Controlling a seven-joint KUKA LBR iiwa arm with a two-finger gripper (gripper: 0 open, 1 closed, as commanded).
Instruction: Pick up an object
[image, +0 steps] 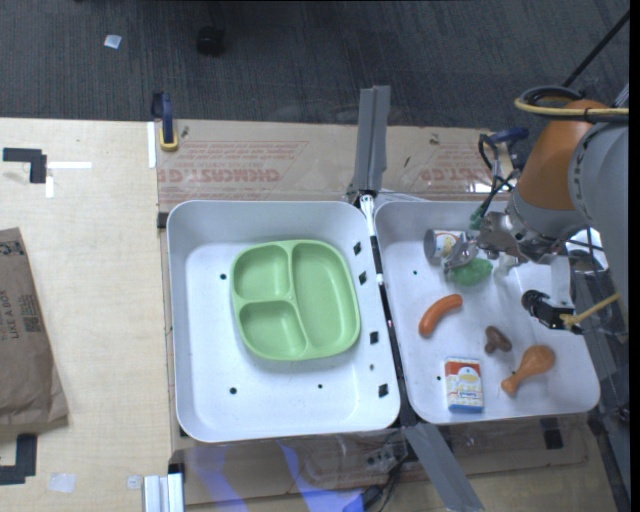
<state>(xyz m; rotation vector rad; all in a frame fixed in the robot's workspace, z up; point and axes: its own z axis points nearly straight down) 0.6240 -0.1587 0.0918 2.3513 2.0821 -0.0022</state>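
Overhead view. The pincer (462, 256) sits low in the right bin (420, 390), over a green object (478, 269) and just beside a small can (441, 244); its opening cannot be told. Below it lie a sausage (440, 313), a brown piece (497, 341), a drumstick (528, 368) and a small carton (463, 385). Far to its left, the left bin (200, 400) holds a green divided plate (296, 298).

Left of the claw (462, 256), the green divided plate (296, 298) looks like smooth matt plastic in a glossy white plastic bin (200, 400). Further left, the worktop (90, 300) looks like pale matt wood, bearing a creased brown paper bag (25, 330).
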